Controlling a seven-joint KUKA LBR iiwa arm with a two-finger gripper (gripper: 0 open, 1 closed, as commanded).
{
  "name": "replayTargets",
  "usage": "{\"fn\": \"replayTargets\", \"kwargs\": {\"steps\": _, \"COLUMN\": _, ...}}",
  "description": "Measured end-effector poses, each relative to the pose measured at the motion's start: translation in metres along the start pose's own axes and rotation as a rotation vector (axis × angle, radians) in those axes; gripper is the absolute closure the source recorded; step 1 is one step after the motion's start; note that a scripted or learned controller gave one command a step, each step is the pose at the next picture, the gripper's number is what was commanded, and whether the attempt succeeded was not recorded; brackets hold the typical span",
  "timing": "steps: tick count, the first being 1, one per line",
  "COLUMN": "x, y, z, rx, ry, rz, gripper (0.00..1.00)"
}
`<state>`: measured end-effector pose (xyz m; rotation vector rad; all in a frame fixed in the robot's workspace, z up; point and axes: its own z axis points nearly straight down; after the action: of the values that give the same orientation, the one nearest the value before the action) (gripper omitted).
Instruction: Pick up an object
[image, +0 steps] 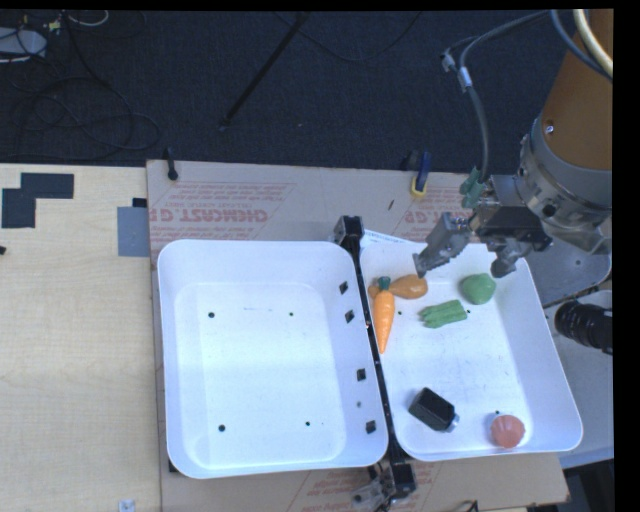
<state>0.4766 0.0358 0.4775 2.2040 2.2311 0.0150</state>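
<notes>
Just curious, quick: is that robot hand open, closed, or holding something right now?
Hand: open, holding nothing, above the right bin.

I work in a robotics lab. My bench (70, 330) is bare plywood with a cardboard sheet (260, 205) under two white bins (165, 300). Loose cables (90, 110) trail across dark carpet (330, 90) behind it.

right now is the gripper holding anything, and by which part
Nothing. The gripper is open above the right bin, with no object between its fingers.
</notes>
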Motion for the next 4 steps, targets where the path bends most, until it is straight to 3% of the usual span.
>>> {"fn": "replayTargets", "kwargs": {"steps": 1, "x": -0.004, "y": 0.0, "z": -0.003, "rx": 0.016, "ry": -0.005, "rz": 0.006, "gripper": 1.0}}
{"fn": "replayTargets", "kwargs": {"steps": 2, "x": 0.076, "y": 0.01, "z": 0.025, "rx": 0.017, "ry": -0.003, "rz": 0.004, "gripper": 1.0}}
{"fn": "replayTargets", "kwargs": {"steps": 3, "x": 0.14, "y": 0.0, "z": 0.037, "rx": 0.017, "ry": -0.004, "rz": 0.006, "gripper": 1.0}}
{"fn": "replayTargets", "kwargs": {"steps": 4, "x": 0.161, "y": 0.014, "z": -0.033, "rx": 0.007, "ry": -0.001, "rz": 0.01, "gripper": 1.0}}
